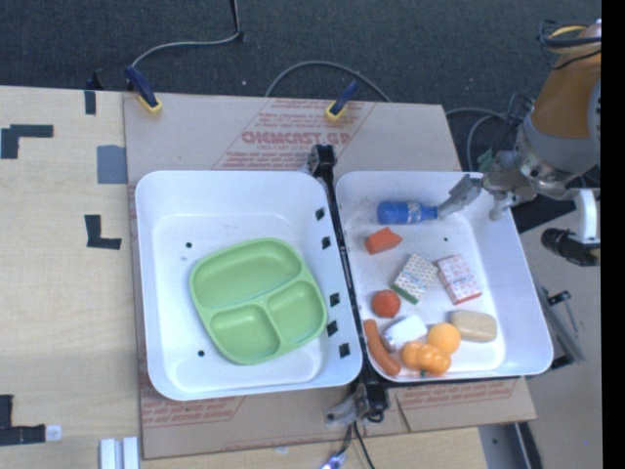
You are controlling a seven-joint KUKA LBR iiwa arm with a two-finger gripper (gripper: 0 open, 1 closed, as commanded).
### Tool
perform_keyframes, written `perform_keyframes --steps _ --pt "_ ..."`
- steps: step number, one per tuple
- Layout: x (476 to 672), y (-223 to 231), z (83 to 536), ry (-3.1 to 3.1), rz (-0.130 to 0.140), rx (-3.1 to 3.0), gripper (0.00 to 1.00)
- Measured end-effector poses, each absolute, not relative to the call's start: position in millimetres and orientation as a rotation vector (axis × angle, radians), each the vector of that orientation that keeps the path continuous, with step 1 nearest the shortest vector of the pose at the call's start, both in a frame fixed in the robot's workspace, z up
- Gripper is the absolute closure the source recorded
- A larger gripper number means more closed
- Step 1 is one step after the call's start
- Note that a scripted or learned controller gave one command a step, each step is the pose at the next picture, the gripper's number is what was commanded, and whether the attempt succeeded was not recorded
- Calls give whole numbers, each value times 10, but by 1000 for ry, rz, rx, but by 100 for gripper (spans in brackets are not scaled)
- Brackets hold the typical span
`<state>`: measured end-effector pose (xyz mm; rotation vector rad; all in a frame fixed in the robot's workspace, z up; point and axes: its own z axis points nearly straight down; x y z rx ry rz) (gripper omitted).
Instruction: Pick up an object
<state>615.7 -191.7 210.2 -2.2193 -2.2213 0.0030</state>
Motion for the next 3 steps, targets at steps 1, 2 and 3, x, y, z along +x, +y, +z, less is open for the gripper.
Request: perform_keyframes --steps 1,2,3 --pt "5847 -1171 917 -2222 2 -2220 0" --pt "6533 -1084 850 -2222 3 -2220 0" --pt "6536 -1085 946 -2225 4 -2219 100"
